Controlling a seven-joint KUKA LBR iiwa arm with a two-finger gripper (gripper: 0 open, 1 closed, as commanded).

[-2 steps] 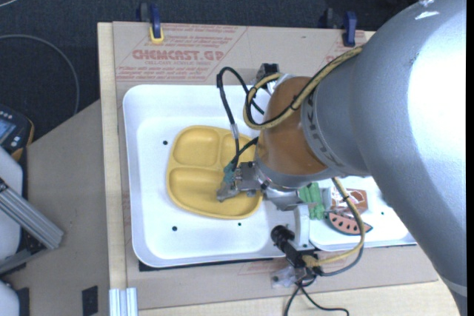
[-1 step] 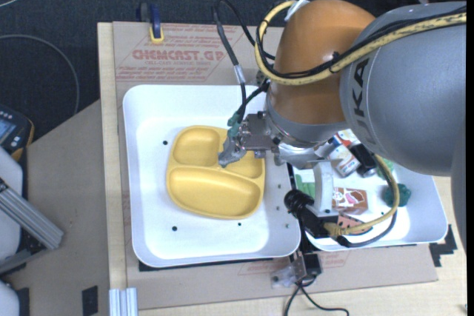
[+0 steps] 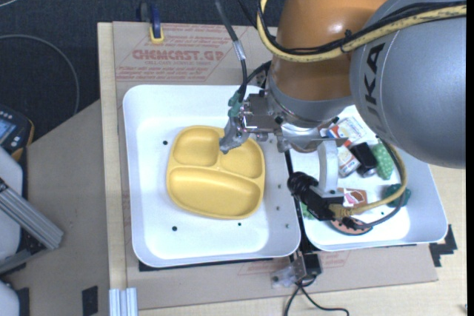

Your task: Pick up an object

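Note:
A yellow divided plate (image 3: 215,174) lies in the left white bin (image 3: 148,218), filling most of its middle. My gripper (image 3: 232,135) hangs below the orange wrist band, right over the plate's upper right rim. It seems to touch or sit just above that rim. The big grey and orange arm (image 3: 333,48) hides the bench behind it and part of the right bin.
The right bin (image 3: 422,229) holds several small things: a green piece (image 3: 385,159), a black block (image 3: 364,156), a white packet (image 3: 348,131) and a brown round item (image 3: 348,222). Black cables loop down by the bins' shared wall. A cardboard sheet (image 3: 178,48) lies behind the left bin.

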